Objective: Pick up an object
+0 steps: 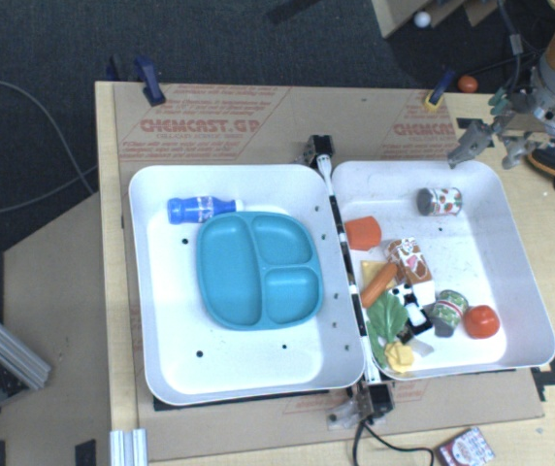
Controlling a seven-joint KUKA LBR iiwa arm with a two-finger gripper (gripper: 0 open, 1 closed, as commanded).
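Gripper (479, 144) seen above right bin's (525, 260) far rim, fingers spread, nothing held. Small can (440, 201) lying alone near far wall: judged light, rigid, roll-prone; best pinched across its round sides.

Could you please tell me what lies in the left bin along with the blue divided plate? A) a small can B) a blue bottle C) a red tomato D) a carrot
B: a blue bottle lies on its side just above the blue divided plate in the left bin.
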